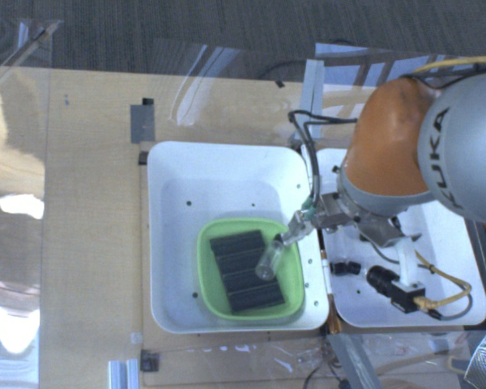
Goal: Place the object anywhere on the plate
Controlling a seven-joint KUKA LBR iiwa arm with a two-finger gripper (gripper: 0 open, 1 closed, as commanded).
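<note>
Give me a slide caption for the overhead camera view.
KUKA arm's gripper over green plate bearing a dark ridged block, in the left white bin.

Two shallow white bins side by side on a pale wooden bench [73, 241]: left bin [178, 217] and right bin [454, 258], rims touching along the middle. Dark ribbed carpet [186, 6] beyond the bench's far edge, and a small grey bracket [142, 121] just off the left bin's far left corner. Clear sheeting [16, 209] with bright glare over the bench's left part.
</note>
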